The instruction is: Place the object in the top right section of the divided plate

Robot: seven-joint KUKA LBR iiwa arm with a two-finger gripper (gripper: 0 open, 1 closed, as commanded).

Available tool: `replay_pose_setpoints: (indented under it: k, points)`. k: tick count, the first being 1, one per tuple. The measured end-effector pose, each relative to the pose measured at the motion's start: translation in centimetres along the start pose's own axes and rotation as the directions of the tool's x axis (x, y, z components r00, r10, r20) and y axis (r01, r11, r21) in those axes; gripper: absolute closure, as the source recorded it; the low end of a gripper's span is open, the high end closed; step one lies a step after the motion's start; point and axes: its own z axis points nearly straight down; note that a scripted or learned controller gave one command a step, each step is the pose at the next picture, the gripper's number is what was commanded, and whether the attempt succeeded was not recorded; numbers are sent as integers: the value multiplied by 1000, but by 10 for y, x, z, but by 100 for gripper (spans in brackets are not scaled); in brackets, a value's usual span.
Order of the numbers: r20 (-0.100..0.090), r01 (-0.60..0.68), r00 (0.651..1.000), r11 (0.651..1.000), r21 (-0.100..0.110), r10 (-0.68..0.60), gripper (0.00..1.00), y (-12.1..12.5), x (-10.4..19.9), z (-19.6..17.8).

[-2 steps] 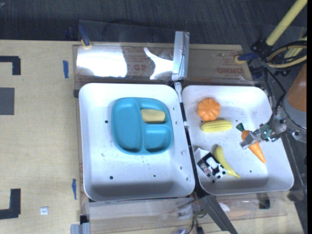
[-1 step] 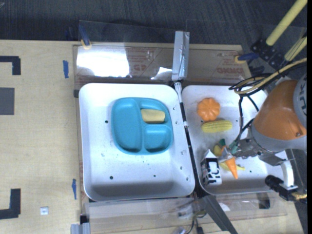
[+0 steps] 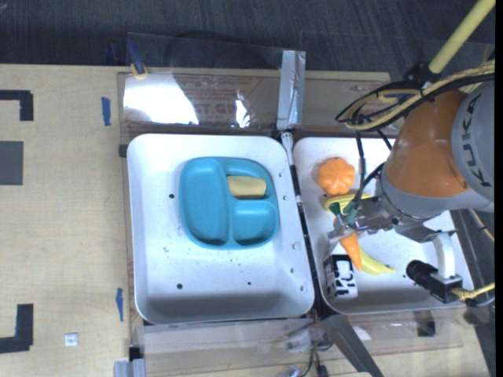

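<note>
Bench bins | plate (image 3: 212, 203) lies left of my gripper (image 3: 351, 225) | top-right section holds yellow piece (image 3: 247, 186) | finger state: cannot tell

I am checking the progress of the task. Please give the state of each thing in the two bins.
divided plate: flat in left bin
yellow object: lying in plate's top right section
orange pumpkin: loose in right bin
carrot: loose, below gripper
gripper: over right bin

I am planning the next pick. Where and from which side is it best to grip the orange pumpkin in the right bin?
Probably from straight above, across the round body of the orange pumpkin. It sits apart from the bin wall, leaving room on both sides.
</note>
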Motion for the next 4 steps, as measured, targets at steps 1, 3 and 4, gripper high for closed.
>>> replay_pose_setpoints:
  k: [1, 3, 4]
  points:
    - [2, -6, 1000, 1000, 7, 6, 0, -2, -3, 3]
    - [-3, 437, 900, 900, 7, -437, 0, 21, 4, -123]
    - [-4, 583, 812, 812, 8, -583, 0, 28, -11, -55]
